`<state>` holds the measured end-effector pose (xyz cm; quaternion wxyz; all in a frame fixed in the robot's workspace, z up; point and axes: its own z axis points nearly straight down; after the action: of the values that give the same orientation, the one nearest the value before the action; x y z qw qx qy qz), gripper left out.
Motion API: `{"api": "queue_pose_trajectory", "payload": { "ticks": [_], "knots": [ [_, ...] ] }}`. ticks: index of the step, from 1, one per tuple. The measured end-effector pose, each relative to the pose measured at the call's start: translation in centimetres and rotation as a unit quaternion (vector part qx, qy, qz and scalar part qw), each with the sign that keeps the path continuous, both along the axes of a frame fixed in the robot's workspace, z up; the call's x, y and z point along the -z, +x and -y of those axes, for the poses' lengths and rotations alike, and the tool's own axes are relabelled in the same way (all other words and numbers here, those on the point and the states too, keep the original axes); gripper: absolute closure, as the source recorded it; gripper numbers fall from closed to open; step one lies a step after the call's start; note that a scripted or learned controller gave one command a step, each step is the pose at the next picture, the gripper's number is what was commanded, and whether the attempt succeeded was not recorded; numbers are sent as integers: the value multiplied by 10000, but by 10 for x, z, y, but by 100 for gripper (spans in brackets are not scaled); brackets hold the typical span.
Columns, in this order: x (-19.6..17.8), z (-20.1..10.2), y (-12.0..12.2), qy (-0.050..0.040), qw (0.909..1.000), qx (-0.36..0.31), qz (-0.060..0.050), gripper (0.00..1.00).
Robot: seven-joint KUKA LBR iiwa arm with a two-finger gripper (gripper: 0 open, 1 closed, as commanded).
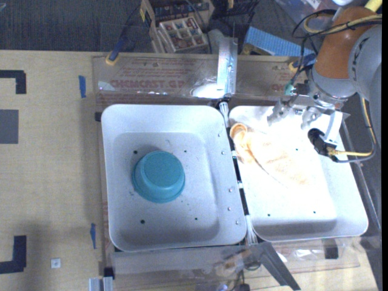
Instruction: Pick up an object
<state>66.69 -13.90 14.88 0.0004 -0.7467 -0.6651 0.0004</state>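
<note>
Teal bowl [159, 176], one, upside down in left bin [115, 126], claw [285, 110] over right bin [348, 220], grip unclear

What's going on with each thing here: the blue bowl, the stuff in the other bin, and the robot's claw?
Bowl: upside down, resting in the left bin, untouched.
Pale orange-tinted object: lying flat in the right bin, overexposed, so its kind is unclear.
Claw: over the right bin's far edge, with nothing visibly between its fingers.
</note>
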Motion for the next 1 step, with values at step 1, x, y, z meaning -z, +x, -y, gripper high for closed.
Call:
{"api": "queue_pose_trajectory", "payload": {
  "ticks": [1],
  "knots": [
    [-35,38,1,-17,9994,-336,29,0]
  ]
}}
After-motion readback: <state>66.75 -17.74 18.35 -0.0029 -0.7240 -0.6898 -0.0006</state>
